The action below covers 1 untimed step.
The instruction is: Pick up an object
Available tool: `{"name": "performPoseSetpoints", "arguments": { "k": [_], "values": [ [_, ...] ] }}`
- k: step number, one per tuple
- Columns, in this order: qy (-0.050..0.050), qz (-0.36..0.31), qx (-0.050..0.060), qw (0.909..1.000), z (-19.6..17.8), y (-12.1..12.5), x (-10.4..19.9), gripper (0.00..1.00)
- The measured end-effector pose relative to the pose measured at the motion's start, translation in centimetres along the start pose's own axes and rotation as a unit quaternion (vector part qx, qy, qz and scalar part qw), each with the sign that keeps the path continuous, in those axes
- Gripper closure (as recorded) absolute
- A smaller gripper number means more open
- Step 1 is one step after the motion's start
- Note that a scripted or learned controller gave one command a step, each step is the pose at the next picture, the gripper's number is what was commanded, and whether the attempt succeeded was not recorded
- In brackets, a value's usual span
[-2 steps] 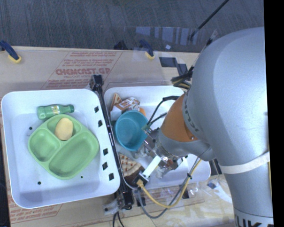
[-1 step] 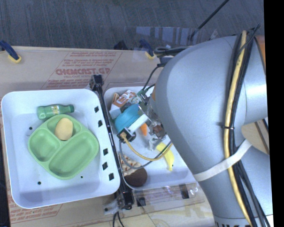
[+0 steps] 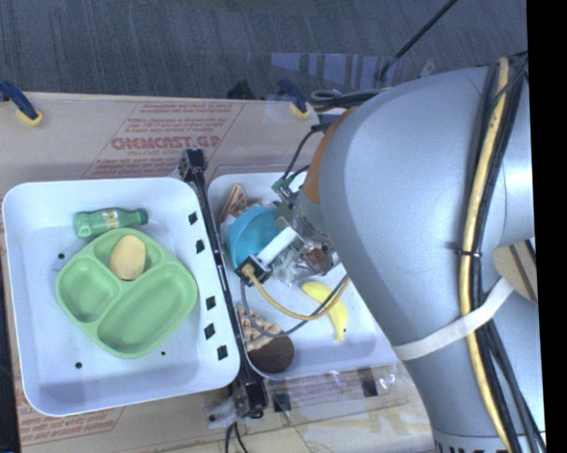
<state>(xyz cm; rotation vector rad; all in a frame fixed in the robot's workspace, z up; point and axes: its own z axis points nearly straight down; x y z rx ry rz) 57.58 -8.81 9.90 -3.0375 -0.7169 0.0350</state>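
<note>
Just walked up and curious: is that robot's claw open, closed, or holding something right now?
Claw: low in the right white bin, over the blue bowl; open, closed or holding anything cannot be told.

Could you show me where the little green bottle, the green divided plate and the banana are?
green bottle [image 3: 111, 220]: camera view, middle of its body, lying in the left bin.
green divided plate [image 3: 146, 311]: camera view, floor of its large compartment.
banana [image 3: 328, 303]: camera view, middle of the yellow fruit, right bin.
</note>
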Motion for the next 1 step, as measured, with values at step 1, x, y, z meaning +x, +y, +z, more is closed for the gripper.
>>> {"name": "performPoseSetpoints", "arguments": {
  "k": [1],
  "values": [
    [-0.001,0.000,0.001,1.0000,0.03,-0.03,-0.02,0.00]
  ]
}}
